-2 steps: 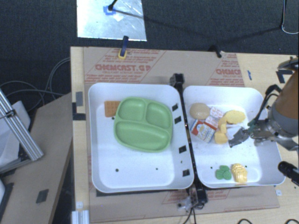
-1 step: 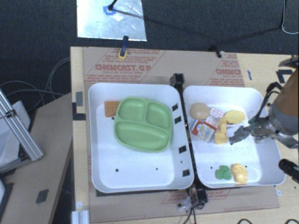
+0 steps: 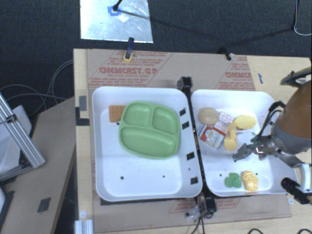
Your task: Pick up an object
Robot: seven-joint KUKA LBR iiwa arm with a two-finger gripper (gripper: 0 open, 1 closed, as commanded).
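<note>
Your gripper (image 3: 242, 153) hovers in the right bin (image 3: 263, 99), empty fingers parted, just right of the yellow toy (image 3: 230, 143). You're on the approach; next, I judge, lower and close.

"CHEMCAST GP" in red (printed twice) on the brown board (image 3: 146, 67) under the bins

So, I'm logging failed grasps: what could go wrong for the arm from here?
The items in the right bin lie crowded: the yellow banana, red-and-white packet and tan ball touch, so the gripper may nudge neighbours or grab two. It hangs over bare floor, so closing there catches nothing.
</note>
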